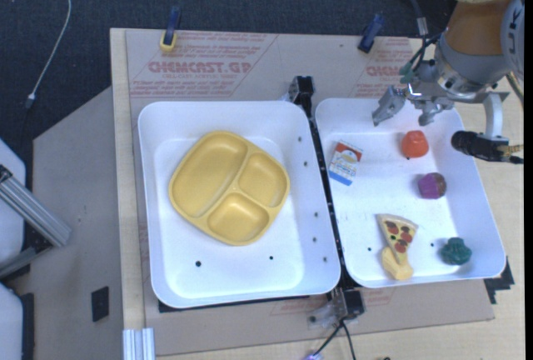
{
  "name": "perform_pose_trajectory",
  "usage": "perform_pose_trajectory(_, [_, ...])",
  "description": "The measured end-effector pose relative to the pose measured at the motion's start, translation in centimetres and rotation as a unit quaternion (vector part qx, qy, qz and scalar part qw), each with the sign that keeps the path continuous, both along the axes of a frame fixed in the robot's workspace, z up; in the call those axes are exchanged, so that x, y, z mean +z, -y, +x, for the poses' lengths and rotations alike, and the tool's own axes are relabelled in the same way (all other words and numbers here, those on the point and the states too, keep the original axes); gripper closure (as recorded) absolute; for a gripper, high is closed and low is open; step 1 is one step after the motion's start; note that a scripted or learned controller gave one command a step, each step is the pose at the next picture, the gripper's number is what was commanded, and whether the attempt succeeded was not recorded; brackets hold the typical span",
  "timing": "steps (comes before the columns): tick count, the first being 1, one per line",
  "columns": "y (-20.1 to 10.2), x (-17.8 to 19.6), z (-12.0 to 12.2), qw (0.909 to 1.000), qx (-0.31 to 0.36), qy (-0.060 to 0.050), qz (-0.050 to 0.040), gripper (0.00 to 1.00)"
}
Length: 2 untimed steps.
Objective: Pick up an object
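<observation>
In the right bin [366, 267] lie several small items. A red-orange ball-like toy [414, 144] sits near the back, with a purple lump [430, 184] just in front of it. A green lump [455, 251] is at the front right, a toy pizza slice [396, 243] at the front middle, and a small red, white and blue carton [345, 162] by the left wall. My gripper [408, 112] hovers over the bin's back edge, above and behind the red-orange toy. Its fingers are spread open with nothing between them.
The left bin [166, 267] holds a yellow divided plate [230, 187]. Black clips [301, 87] join the bins at the back and at the front [348, 300]. Blue clamps [171, 25] [371, 32] pin the cardboard sheet at the back edge.
</observation>
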<state>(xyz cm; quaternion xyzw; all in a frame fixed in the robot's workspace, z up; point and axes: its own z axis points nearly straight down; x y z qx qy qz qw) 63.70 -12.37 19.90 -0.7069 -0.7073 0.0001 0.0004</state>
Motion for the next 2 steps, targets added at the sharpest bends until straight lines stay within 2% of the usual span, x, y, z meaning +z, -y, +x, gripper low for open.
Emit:
perform_pose_trajectory(1, [0.3,-6.3,-0.1,1.0,0.0,-0.002,0.0001,0.0])
perform_pose_trajectory(2, [0.2,-11.1,0.1,1.0,-0.001,0.002,0.0014,0.0])
